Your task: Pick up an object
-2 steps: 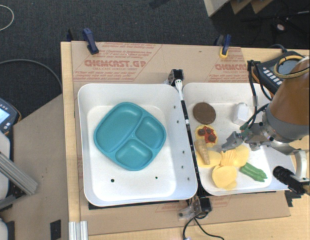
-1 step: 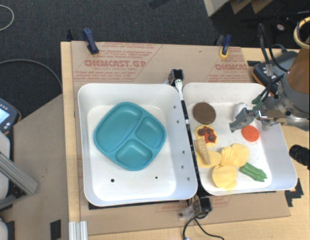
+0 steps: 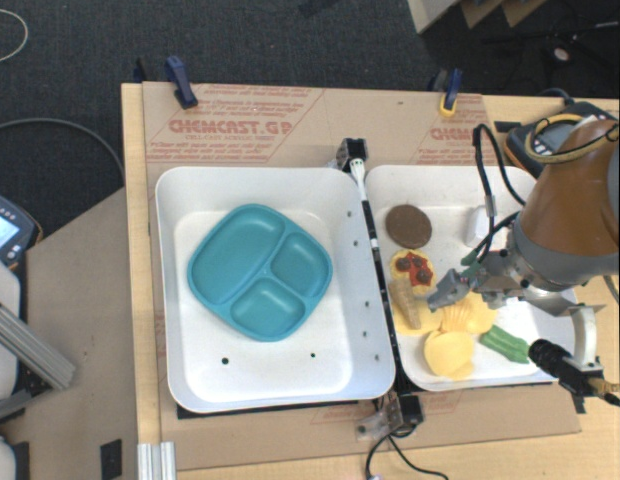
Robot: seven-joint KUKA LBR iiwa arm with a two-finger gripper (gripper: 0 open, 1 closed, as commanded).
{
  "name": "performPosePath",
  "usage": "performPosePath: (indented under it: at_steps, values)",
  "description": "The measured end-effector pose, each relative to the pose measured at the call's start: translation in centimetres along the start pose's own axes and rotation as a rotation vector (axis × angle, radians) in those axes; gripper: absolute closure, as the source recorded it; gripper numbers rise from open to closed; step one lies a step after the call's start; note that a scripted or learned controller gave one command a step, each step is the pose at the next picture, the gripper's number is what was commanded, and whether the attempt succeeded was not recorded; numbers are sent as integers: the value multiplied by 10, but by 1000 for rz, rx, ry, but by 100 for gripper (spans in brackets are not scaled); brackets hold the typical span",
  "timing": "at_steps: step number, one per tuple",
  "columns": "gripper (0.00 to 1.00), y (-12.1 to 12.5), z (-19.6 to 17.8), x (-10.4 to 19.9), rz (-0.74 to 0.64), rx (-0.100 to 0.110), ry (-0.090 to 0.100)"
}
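Over the right bin [image 3: 445, 181] — tool [image 3: 452, 290] among toy foods [image 3: 448, 352].

The left bin [image 3: 175, 268] holds a teal divided plate [image 3: 258, 271] near its centre. The right bin [image 3: 430, 180] holds a brown disc [image 3: 408, 225] toward its far edge and yellow pieces [image 3: 448, 353] and a green piece [image 3: 504, 344] near its front edge. The gripper [image 3: 452, 290] hovers above the yellow pieces.
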State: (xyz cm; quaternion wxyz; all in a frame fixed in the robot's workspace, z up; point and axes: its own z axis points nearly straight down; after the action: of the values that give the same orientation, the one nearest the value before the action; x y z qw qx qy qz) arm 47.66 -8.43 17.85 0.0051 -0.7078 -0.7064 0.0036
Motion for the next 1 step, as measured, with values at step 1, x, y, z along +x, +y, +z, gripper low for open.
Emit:
performPosePath:
  at_steps: [1]
  values:
    - [0, 2, 93, -22, 2, -6, -1]
